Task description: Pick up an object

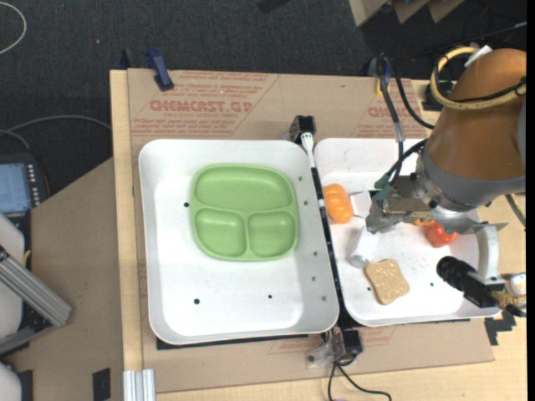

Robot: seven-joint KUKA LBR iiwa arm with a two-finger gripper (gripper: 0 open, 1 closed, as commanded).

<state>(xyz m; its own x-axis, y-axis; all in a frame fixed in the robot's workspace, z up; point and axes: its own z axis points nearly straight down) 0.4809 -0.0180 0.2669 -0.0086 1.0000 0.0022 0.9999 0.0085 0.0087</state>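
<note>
We see our grey arm with its orange band reaching over the right-hand shallow white bin (368, 312), its two-finger gripper (378, 220) hanging low above the bin floor, between the small orange rounded object (336, 203) by the bin's left wall and the red-orange piece (438, 235) partly tucked under the wrist. Whether the pincer is spread or pinched we cannot tell; nothing shows between its tips. Near the front of the same bin lies a tan, speckled slice shaped like toast (388, 280), apart from the gripper, with a small grey bit (359, 261) touching its upper left corner. The left-hand white bin (167, 307) holds a pale green three-compartment plastic tray (245, 211).

We judge the orange rounded object the nearest candidate. To do this well, we should centre the tips over it, keep clear of the bin wall, descend until they straddle its widest part, then close and lift straight.
</note>
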